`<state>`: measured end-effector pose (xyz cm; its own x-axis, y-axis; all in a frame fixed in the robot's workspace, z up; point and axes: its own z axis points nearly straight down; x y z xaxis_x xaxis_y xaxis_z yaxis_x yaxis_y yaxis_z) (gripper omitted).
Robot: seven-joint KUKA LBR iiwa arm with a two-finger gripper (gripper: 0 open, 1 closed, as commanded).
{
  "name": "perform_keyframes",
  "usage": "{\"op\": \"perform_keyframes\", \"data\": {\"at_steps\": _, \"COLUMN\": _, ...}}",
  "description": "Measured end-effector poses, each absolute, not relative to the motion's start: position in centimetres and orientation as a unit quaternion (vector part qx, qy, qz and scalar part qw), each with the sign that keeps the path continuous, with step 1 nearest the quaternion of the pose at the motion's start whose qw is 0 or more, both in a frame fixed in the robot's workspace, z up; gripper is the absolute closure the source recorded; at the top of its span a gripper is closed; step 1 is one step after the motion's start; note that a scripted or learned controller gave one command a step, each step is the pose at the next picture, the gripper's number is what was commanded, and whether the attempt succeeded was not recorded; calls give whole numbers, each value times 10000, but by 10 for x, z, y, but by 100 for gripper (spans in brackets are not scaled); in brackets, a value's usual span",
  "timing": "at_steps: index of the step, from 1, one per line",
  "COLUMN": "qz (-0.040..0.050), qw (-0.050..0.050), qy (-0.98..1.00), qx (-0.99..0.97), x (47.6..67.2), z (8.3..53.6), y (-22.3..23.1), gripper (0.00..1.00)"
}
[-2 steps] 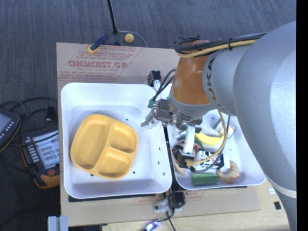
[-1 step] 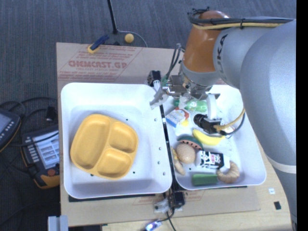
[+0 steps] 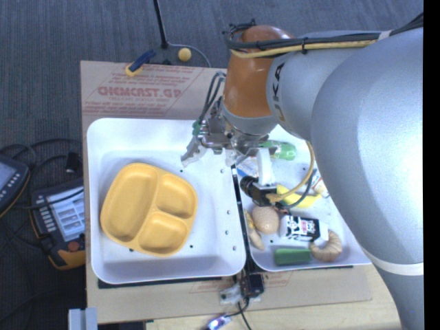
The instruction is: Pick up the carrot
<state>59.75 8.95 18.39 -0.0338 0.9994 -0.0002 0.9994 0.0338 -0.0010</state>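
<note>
My gripper [image 3: 210,146] hangs over the left bin's [image 3: 103,184] back right corner; whether it is spread or closed I cannot tell. No carrot is plain to me. It may lie in the right bin's [image 3: 344,258] clutter beside me, so I judge I am searching; next, find it.
</note>
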Motion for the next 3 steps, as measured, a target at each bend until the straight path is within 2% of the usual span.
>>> {"op": "perform_keyframes", "data": {"at_steps": 1, "qz": 5, "qw": -11, "qy": -8483, "qx": -5296, "x": 627, "z": 271, "y": 63, "gripper": 0}}
{"op": "perform_keyframes", "data": {"at_steps": 2, "qz": -7, "qw": -5, "qy": -8541, "qx": -5202, "x": 590, "z": 315, "y": 137, "gripper": 0}}
{"op": "perform_keyframes", "data": {"at_steps": 3, "qz": 16, "qw": 9, "qy": -7885, "qx": -6150, "x": 538, "z": 191, "y": 191, "gripper": 0}}
